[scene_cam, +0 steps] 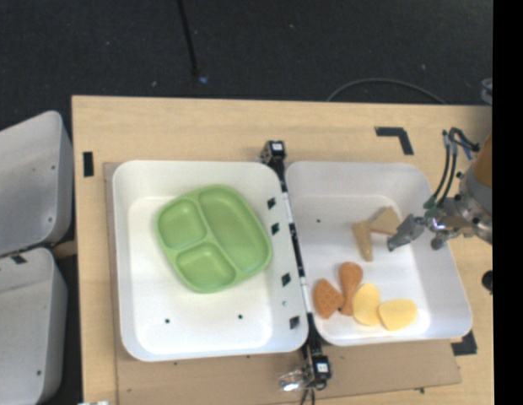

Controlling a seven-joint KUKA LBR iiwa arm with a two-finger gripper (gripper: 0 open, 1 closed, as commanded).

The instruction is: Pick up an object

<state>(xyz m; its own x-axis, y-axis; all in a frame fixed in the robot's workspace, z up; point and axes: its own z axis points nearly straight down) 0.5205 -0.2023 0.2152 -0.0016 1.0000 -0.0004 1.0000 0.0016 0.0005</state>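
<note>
The right bin [329, 184] holds several toy food pieces. A tan wedge-shaped piece [374, 228] lies near its middle. Toward the front are an orange drumstick [350, 280], a brown-orange piece [327, 298] and two yellow pieces [366, 304] [398, 314]. My gripper [419, 237] hangs over the bin's right side, just right of the tan piece. Its fingers [401, 234] stand apart and open, with nothing between them.
The left bin [135, 310] carries a green divided plate [212, 238]. A black divider with clips [287, 243] runs between the two bins. Cables [451, 167] trail along the arm at the right edge.
</note>
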